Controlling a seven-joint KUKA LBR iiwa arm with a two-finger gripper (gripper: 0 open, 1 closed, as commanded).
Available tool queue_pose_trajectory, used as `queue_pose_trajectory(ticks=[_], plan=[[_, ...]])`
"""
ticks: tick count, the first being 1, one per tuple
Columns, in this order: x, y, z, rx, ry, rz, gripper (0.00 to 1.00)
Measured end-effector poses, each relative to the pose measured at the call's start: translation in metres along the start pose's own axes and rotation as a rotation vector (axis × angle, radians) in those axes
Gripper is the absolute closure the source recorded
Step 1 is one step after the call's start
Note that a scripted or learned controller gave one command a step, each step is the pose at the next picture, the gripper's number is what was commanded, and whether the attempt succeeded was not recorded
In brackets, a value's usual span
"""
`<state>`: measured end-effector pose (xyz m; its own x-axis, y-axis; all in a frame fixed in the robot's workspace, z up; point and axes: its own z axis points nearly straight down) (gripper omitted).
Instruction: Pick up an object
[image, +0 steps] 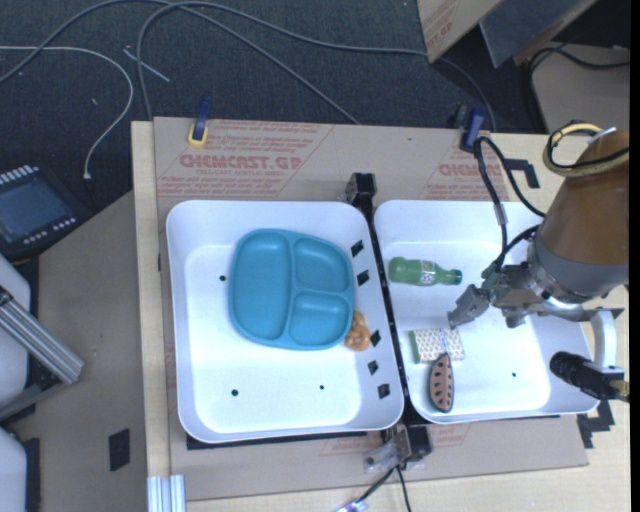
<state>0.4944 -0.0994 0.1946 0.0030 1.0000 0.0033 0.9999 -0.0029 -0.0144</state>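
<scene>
Camera view, from above at a slant. Two white bins side by side: left bin (200, 330), right bin (520, 385). In the left bin, a blue divided plate (290, 290), flat; a small orange-brown item (358, 333) touching the plate's lower right edge, kind not determinable. In the right bin, a green bottle (422, 271) on its side near the upper left; a checkered flat piece (438, 345) lower down; a dark, reddish oblong item (440, 383) just below it, near the front wall, identity unclear. Arm entering from the right, its body cut off at the frame edge, covering part of the right bin. Gripper (466, 310) low over the right bin, just above and right of the checkered piece, between it and the bottle. Fingers small and blurred; open or closed cannot be told. Nothing visible between them.
</scene>
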Motion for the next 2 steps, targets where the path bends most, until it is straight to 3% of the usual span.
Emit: queue_pose_trajectory(ticks=[1, 2], plan=[[0.000, 0.003, -0.005, -0.012, -0.002, -0.003, 0.00], [-0.009, 0.005, 0.043, -0.008, -0.001, -0.002, 0.00]])
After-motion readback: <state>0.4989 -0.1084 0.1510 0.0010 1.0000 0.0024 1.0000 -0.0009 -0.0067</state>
